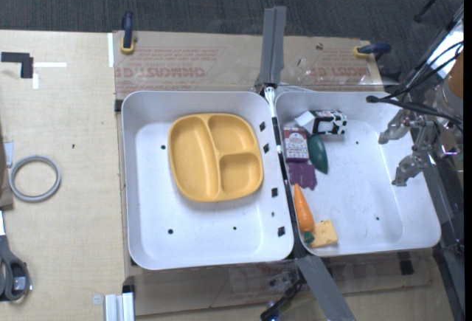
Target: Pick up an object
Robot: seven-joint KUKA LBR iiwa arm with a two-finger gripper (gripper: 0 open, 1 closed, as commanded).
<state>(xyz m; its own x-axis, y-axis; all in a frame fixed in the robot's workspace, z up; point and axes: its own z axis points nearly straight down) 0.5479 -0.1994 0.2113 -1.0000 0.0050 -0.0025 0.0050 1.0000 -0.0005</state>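
Several small objects lie along the left side of the right bin [383, 227]: a black-and-white cow-patterned piece [329, 122], a dark red box [296, 144], a green piece [318, 153], a purple piece [302, 174], an orange carrot [302, 210] and a yellow wedge [324, 233]. My gripper [396, 153] hangs over the right part of that bin, well to the right of the objects. It is open, its two grey fingers [389, 133] are spread, and nothing is between them.
A yellow divided plate [216, 156] lies in the left bin [147, 231]. A grey divider [274, 46] runs between the bins. A tape ring [33, 178] and scissors [13, 279] lie on the bench at the left. Black cables [413, 91] trail near the arm.
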